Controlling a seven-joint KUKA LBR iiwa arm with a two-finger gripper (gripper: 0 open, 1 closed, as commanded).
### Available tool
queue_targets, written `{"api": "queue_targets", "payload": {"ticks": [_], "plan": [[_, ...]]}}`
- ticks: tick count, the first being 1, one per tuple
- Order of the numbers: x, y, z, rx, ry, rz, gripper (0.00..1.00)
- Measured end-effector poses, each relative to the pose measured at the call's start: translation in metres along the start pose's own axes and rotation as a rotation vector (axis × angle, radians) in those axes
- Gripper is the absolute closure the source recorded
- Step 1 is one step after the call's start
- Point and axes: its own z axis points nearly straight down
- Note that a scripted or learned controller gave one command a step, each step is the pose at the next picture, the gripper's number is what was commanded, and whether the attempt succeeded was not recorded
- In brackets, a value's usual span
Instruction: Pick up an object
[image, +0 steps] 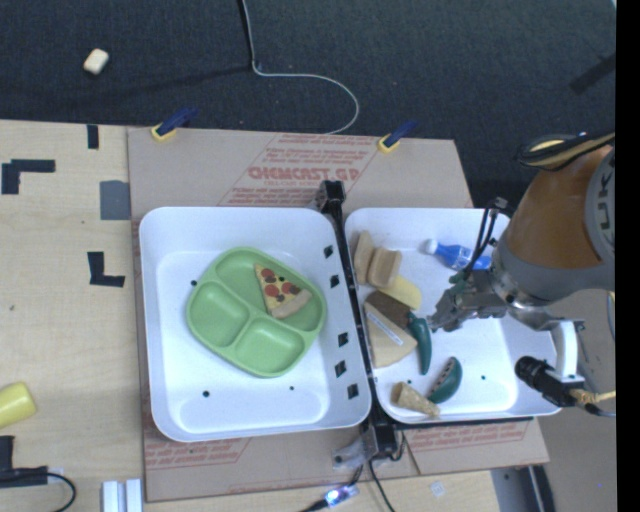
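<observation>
The right bin (495, 395) holds several toy foods. Tan bread slices (376, 264) lie near its left wall, with a yellow wedge (403, 293) just below them. A pale slice with a brown strip (388, 333) lies lower, beside a dark green pod (423, 346). A second green piece (445, 380) and a tan wedge (413, 399) sit by the front wall. A blue and white bottle (453, 254) lies at the back. My gripper (447, 308) hangs low over the bin's middle, just right of the yellow wedge and above the green pod's upper end. Nothing is visibly held.
The left bin (170, 395) carries a green divided plate (240, 335) with a pizza slice (280, 288) on it. A yellow object (14, 404) lies at the bench's left edge. A black divider with clips (345, 300) separates the bins. The arm's bulk covers the right bin's right side.
</observation>
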Motion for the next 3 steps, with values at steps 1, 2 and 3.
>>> {"api": "queue_targets", "payload": {"ticks": [1, 2, 3], "plan": [[0.055, -0.010, -0.130, -0.006, 0.000, -0.001, 1.00], [0.166, 0.001, -0.129, 0.006, 0.001, -0.005, 1.00], [0.145, -0.010, -0.168, 0.004, -0.002, 0.006, 1.00]]}}
